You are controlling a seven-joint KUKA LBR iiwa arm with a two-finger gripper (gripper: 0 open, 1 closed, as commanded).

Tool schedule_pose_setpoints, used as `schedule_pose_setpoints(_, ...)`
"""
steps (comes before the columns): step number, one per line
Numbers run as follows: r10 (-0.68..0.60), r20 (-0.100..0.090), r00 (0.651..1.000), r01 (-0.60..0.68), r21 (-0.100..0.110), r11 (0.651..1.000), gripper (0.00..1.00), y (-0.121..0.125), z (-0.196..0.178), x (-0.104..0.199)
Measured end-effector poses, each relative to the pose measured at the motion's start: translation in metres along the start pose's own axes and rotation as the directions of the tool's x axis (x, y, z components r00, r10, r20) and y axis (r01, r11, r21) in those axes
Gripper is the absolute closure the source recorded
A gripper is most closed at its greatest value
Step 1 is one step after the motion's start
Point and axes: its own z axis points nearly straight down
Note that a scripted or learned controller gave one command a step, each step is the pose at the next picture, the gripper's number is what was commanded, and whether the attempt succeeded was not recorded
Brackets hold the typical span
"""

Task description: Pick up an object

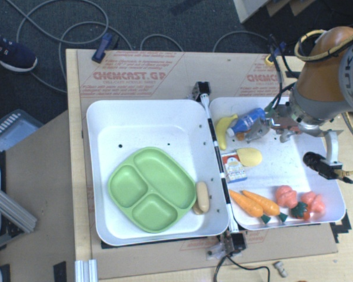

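The arm reaches in from the right over the right bin [335,213], its orange band and grey wrist hanging above that bin's far right corner. The gripper [260,129] points left toward the bin's far left part, and it sits right at a blue bottle [249,121] that lies tilted there; whether the bottle is truly between the fingers, or whether the fingers are apart or together, cannot be told from this angle. Just left of the bottle, a yellow banana [224,129] lies along the wall that divides the two bins, touching or nearly touching the bottle's lower end, so it crowds that side of the bottle. Below them lie a pale yellow lemon [250,156] and, just beside it against the dividing wall, a small red and white carton [234,169]. Nearer the front edge, two orange carrots [256,203] lie side by side at a slant, and to their right sit a pink-red piece of fruit [286,196] and a red strawberry-like piece [310,205], close together. A black part on a cable [319,165] hangs over the right side of this bin. The left bin [106,122] holds a green divided plate [152,188], and a tan bread roll [202,197] lies just beside the plate's right edge, near the dividing wall.
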Motion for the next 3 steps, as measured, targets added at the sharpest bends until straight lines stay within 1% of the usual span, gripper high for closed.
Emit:
schedule_pose_setpoints(1,-0.001,0.000,1.000,0.001,-0.005,1.000,0.00,0.085,-0.019,0.057)
schedule_pose_setpoints(2,0.002,0.002,1.000,-0.002,0.000,1.000,0.00,0.011,0.047,0.015)
schedule_pose_setpoints(3,0.001,0.002,1.000,-0.001,-0.016,1.000,0.00,-0.017,0.077,0.020)
